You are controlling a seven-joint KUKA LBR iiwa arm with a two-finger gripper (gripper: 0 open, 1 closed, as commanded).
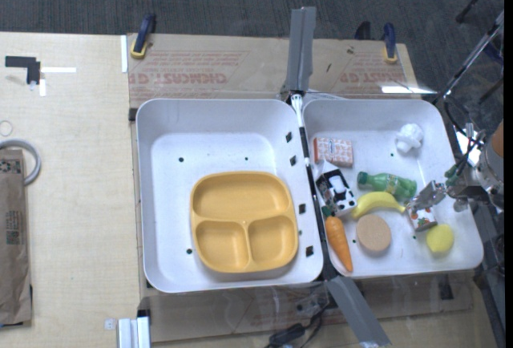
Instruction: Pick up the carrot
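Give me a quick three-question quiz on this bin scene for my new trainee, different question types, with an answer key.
1. True or false: the orange toy carrot lies in the yellow three-compartment plastic tray.
2. Which touches the round tan disc from above? A) yellow plastic banana B) crumpled white paper ball C) small yellow lemon
3. Fill in: the two-finger gripper sits over the ___ bin.

Key: 1 false; 2 A; 3 right.
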